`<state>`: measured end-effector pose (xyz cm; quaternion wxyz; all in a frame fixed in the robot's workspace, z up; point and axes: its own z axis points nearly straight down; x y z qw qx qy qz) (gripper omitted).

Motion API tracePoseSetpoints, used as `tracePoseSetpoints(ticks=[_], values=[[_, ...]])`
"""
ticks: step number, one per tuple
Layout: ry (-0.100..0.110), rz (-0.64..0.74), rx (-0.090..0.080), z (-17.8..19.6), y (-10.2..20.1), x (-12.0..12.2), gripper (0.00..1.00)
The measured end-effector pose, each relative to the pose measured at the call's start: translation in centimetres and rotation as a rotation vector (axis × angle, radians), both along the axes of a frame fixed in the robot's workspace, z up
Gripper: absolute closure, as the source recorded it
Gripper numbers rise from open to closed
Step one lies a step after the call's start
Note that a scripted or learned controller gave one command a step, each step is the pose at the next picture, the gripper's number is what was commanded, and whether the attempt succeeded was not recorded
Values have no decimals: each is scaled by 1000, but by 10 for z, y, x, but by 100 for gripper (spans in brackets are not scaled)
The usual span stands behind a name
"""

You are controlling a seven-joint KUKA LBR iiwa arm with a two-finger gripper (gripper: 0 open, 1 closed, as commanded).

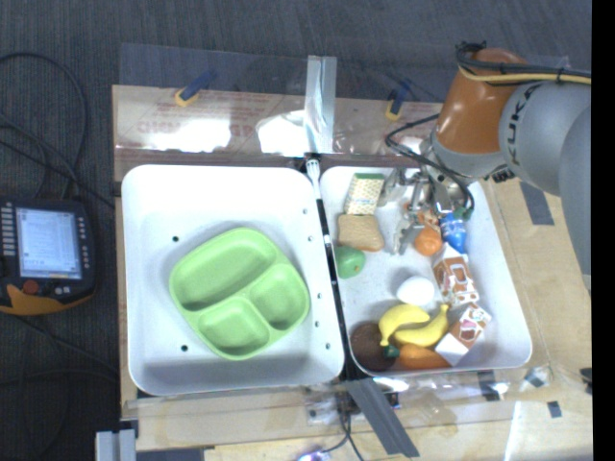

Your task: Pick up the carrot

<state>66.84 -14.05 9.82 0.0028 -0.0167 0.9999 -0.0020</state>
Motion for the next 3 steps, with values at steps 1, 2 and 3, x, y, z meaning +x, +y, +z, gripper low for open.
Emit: tracePoseSetpoints(ticks=[1,2,3], values=[[-6,61,-1,-8,-56,-38,0],[-4,11,6,-9,-64,-12,0],[-4,40,2,-8,-12,-3,0]])
